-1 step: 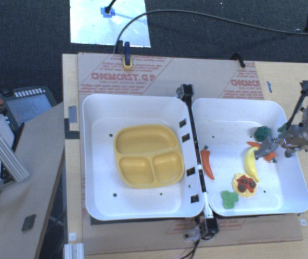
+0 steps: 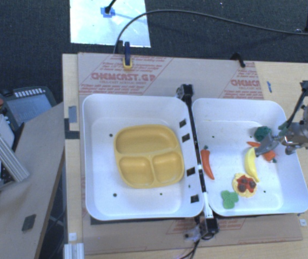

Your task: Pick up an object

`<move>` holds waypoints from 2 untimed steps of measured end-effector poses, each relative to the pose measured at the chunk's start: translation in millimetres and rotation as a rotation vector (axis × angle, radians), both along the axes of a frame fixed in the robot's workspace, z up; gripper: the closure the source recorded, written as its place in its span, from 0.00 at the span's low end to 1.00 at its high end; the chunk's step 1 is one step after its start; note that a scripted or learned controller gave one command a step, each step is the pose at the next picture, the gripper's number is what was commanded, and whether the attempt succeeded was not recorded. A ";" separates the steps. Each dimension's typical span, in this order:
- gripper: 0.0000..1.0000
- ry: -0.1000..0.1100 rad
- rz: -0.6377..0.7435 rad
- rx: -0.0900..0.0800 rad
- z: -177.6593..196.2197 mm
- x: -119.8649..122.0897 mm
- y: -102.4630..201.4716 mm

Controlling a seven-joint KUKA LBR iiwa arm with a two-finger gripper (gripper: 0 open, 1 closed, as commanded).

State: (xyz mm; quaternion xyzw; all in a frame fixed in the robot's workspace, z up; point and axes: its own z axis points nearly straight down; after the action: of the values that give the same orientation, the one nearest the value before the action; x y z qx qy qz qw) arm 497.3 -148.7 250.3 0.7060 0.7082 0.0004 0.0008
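The right bin [image 2: 224,117] holds several toy foods: a yellow banana [image 2: 250,164], a red-orange pepper [image 2: 207,164] by the left wall, a dark green piece [image 2: 262,133], a small orange piece [image 2: 253,143], a yellow round with red topping [image 2: 245,184] and a light green piece [image 2: 229,199]. My gripper [image 2: 266,147] reaches in from the right, low over the bin between the dark green piece and the banana's upper end. An orange bit [image 2: 272,156] shows just below its tip.
The left bin [image 2: 97,144] holds a yellow three-compartment tray [image 2: 147,155]. A black divider with clips [image 2: 193,155] runs between the bins. A teach pendant [image 2: 27,107] and an aluminium rail [image 2: 2,150] lie on the side table at left.
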 end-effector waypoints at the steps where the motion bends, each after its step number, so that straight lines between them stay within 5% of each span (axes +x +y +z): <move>1: 0.00 0.003 -0.002 0.001 -42.7 5.8 -0.4; 2: 0.00 0.004 -0.002 0.002 -102.4 9.8 -6.1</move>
State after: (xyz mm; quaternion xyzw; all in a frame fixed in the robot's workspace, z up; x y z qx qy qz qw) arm 507.1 -154.8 147.9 0.7069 0.7074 -0.0004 -0.0012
